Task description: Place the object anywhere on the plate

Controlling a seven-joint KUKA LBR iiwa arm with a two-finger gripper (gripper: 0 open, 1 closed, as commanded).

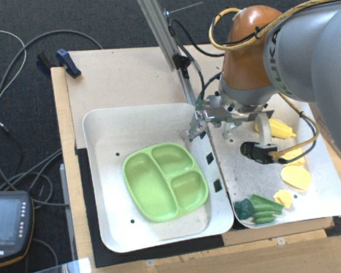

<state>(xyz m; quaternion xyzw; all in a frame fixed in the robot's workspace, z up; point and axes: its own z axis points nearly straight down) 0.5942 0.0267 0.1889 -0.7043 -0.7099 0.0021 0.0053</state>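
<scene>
speckled white bin (104, 169), glossy compartmented plate (164, 180)

plate (165, 182) light green | bins (104, 169) white | pods (259, 207) dark green | pieces (296, 176) yellow

High slanted view over both bins (103, 187)

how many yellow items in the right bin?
4. One sits at the bin's far side by the arm, one just nearer than it, one below those, and a small one beside the green item. The arm may hide more.
</scene>
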